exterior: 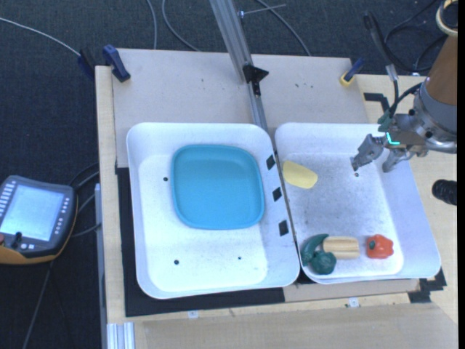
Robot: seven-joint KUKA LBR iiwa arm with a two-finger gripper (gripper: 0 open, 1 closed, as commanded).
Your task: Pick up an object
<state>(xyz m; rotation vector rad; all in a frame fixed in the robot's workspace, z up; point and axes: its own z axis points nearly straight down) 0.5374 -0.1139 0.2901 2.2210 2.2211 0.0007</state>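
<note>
A pale wooden worktop [182, 93] is seen from above, set on a dark carpeted floor [43, 107]. Far to the left of the jaws, black cables [149, 6] are looped across the carpet, and a handheld control pendant [33, 217] with a lit screen is laid on the floor beside the worktop. A blue clamp [116, 62] is fixed at the worktop's far left corner and a yellow-and-blue clamp [352, 71] just behind the jaws. A slanted metal rail [232, 35] is mounted across the back edge. Even, soft light is cast throughout.
</note>
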